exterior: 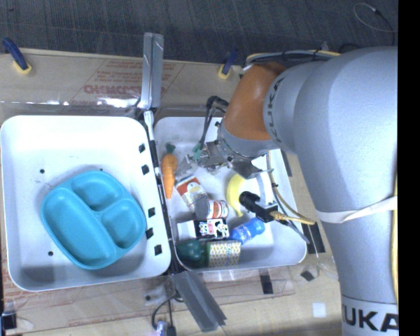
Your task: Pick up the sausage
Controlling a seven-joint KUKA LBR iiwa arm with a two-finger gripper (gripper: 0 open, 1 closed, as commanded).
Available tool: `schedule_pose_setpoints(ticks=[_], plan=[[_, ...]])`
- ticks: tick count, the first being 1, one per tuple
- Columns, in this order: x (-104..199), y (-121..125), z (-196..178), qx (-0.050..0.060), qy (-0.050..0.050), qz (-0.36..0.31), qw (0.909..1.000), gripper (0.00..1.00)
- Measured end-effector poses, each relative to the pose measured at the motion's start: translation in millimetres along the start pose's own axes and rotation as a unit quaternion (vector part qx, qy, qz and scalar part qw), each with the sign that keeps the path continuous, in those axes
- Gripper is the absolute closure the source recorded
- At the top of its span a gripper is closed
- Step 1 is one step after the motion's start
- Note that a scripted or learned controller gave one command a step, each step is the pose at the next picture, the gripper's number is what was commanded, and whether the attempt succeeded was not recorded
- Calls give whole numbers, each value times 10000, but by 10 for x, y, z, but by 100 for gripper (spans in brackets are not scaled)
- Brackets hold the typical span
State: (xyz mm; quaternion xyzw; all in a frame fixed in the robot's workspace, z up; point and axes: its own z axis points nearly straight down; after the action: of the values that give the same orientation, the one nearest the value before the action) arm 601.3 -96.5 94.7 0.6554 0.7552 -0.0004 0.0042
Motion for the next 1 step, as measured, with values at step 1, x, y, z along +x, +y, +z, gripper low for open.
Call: schedule_pose_setpoints(ticks=[1], plan=[[16, -715, 30, 36, 42, -353, 9994, 0]])
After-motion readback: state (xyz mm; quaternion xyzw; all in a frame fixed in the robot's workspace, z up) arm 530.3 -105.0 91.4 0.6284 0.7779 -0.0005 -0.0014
